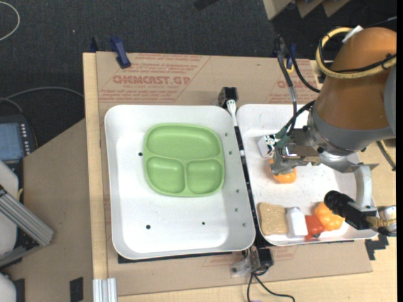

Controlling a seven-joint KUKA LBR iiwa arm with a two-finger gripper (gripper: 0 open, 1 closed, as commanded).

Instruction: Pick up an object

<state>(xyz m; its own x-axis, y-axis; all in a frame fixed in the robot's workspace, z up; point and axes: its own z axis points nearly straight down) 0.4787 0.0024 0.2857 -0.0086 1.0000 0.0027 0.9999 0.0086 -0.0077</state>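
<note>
Pincer (284, 163) lowered onto a small orange object (285, 175) in the right bin (255, 121).
The descent is best kept plumb and centred, so that the rounded orange piece is not squeezed sideways on closing; whether the pincer stands wide or narrow cannot be told. The object is seen as a small, glossy orange lump at mid-bin, partly covered by the pincer.
</note>
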